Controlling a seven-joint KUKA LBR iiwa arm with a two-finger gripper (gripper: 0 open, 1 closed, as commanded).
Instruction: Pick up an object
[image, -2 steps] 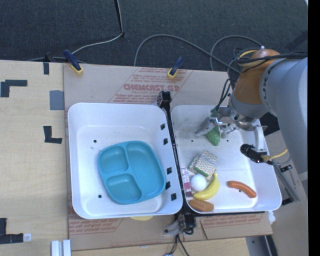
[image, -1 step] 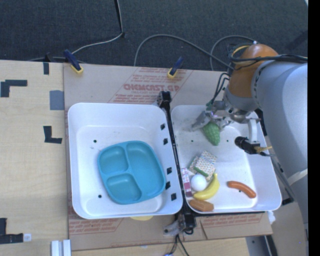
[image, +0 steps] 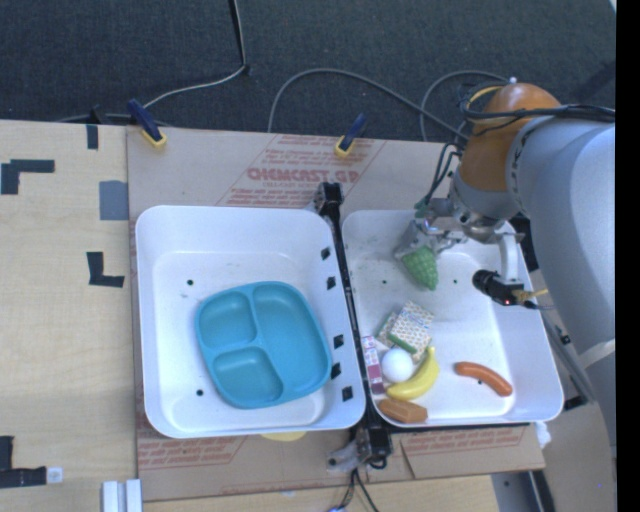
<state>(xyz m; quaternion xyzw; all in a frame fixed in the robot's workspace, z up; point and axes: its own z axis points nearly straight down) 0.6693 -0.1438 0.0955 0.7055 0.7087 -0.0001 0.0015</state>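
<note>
My gripper (image: 428, 240) is low over the back of the right bin (image: 520, 330), under the orange wrist band. A green bumpy object (image: 422, 268) lies right at its tip, touching or nearly touching it; whether it is gripped I cannot tell. Toward the front of that bin lie a checkered cracker-like piece (image: 410, 326), a white egg (image: 398, 365), a yellow banana (image: 422, 376), an orange sausage (image: 484, 377) and an orange-brown piece (image: 404, 410).
The left bin (image: 165, 300) holds a blue divided plate (image: 262, 342). A pink-and-white item (image: 372, 362) leans at the right bin's left wall. A black divider (image: 340, 290) runs between the bins. Cables and yellow clamps lie behind the bins.
</note>
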